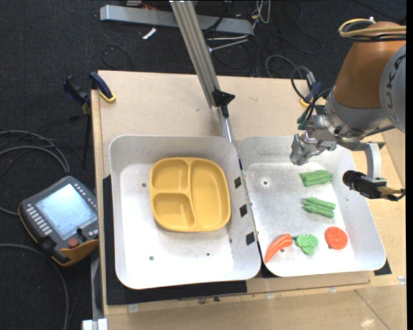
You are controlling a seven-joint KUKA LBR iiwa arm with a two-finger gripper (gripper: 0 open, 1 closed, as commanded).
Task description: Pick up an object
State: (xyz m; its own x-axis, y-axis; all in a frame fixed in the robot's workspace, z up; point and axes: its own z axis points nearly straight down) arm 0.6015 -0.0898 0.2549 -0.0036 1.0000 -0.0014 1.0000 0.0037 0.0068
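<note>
Green pod near bin's far edge

The big arm is cut off by the right edge and the top edge. The end effector is too small and blurry to show how its fingers stand. The tabletop runs off the bottom edge. A metal bar on the floor is cut off at the top
</note>
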